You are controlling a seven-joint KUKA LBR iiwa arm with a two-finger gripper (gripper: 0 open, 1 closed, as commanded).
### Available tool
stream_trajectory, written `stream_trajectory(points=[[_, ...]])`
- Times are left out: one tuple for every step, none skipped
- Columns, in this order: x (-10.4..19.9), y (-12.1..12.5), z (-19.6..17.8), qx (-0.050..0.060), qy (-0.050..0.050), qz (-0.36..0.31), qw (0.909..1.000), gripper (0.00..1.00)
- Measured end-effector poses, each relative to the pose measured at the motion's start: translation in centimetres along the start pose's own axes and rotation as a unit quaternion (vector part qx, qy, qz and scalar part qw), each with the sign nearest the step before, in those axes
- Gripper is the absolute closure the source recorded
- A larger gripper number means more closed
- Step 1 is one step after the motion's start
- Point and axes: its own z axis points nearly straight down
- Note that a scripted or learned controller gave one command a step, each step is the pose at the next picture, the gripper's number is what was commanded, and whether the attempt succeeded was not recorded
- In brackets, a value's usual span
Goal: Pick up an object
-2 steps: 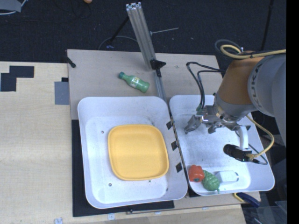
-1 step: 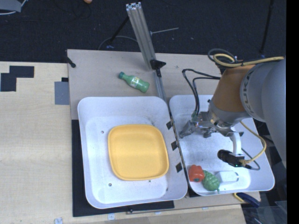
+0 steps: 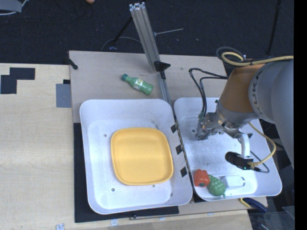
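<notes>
Arm reaches over the right bin point(image 3: 268, 188) with the gripper point(image 3: 207, 129) low at its far end, finger state not discernible, well apart from the red and green toys point(image 3: 209, 182) lodged in the near corner, so no grasp yet.

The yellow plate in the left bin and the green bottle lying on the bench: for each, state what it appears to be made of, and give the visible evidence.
Yellow plate: probably moulded plastic, matte to satin; uniform colour, soft rounded rim, no sharp glare.

Green bottle: likely plastic with a pale label band; small, toy-like, evenly coloured. At this size the material cannot be settled.
</notes>
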Motion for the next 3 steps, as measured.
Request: stream_trajectory(points=[[0.0,0.4,-6.2,-0.001,0.000,-0.001,1.0000,1.00],[-0.3,0.0,-12.3,-0.002,0.000,-0.001,1.0000,1.00],[-0.4,0.0,-15.0,0.000,0.000,-0.001,1.0000,1.00]])
